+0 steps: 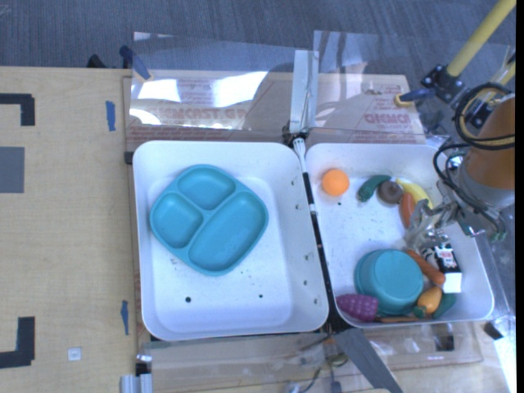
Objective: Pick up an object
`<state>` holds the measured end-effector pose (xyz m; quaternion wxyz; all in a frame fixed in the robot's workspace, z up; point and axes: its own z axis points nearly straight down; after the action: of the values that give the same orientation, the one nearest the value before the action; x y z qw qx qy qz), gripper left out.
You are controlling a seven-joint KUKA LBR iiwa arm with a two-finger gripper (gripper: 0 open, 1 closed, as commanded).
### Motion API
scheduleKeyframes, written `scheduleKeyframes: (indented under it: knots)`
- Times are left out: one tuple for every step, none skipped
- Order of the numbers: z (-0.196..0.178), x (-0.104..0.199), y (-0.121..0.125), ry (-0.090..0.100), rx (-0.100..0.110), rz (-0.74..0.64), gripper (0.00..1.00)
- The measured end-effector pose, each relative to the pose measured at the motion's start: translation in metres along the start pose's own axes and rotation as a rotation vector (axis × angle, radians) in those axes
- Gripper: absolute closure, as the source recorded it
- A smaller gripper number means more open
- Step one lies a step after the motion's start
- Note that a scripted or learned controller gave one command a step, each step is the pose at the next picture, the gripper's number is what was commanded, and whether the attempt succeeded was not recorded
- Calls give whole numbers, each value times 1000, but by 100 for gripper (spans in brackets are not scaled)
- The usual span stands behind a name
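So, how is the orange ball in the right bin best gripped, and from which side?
Grip the ball across its middle, coming straight down from above. It is round, so any finger direction should work, and it lies apart from the other toys with bare bin floor around it.

Left bin [164, 301]: holds one blue divided plate [210, 218], lying flat toward the bin's left side and far edge.

Right bin [344, 228]: orange ball [335, 182] near the far left corner. Green vegetable [374, 187], brown item [390, 191] and banana [415, 192] lie along the far edge. Blue bowl [390, 280] sits at the near edge, with a purple item [358, 305] touching its left side and a yellow-orange item [430, 300] at its right.

Gripper [426, 228] hangs low over the right side of the right bin, just beyond the bowl. Finger position indistinct.
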<state>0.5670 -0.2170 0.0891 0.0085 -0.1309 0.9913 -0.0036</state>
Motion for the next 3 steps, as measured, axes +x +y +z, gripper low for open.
scheduleKeyframes:
  knots:
    - [-1, 57, 27, 4, -4, -76, 100]
    - [1, -3, -6, 6, -8, -57, 100]
    - [3, -86, -5, 5, -6, 92, 100]
